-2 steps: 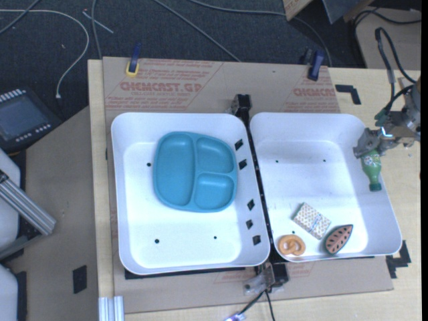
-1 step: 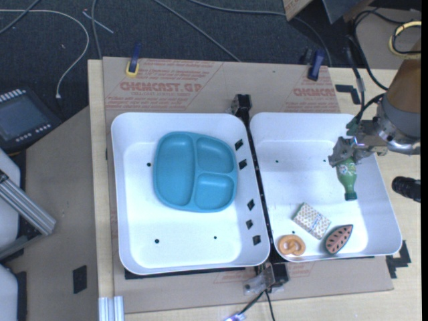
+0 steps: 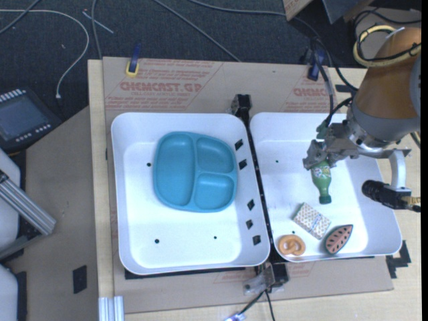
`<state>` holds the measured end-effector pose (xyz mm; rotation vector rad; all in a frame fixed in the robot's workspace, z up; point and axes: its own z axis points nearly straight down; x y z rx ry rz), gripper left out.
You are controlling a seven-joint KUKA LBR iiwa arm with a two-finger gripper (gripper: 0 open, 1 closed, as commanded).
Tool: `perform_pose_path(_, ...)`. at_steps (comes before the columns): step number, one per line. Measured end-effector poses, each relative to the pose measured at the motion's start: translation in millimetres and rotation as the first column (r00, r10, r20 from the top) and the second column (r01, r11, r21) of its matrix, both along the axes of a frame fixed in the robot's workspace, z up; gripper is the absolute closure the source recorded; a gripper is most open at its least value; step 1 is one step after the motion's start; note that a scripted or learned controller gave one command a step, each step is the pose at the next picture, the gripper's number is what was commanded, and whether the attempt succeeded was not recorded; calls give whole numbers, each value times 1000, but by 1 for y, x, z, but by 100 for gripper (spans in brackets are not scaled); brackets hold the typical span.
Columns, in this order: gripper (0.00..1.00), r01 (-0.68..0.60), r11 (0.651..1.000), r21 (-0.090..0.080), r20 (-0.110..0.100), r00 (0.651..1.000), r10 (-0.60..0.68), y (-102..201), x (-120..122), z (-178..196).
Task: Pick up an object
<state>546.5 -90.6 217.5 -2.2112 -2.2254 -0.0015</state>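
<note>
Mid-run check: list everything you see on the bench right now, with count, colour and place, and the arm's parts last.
Bins: 2, white, side by side on the bench.
Divided plate: 1, blue, three compartments, in the left bin.
Bottle: 1, green, in the right bin, directly under the gripper; a grasp cannot be confirmed.
Patterned block: 1, white and grey, right bin, near its front edge.
Pretzel-shaped item: 1, orange-brown, right bin's front left corner.
Oval item: 1, brown and grey, right bin's front edge.
Clamps: 2, blue, on the board's far edge.
Arm: 1, grey with orange band, from the right.
Gripper: 1, grey, above the bottle.
</note>
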Motion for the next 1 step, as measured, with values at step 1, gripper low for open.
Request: perform_pose_path(1, 100, 1, 1000, 0, -2, 1000, -1, 49, -11, -8)
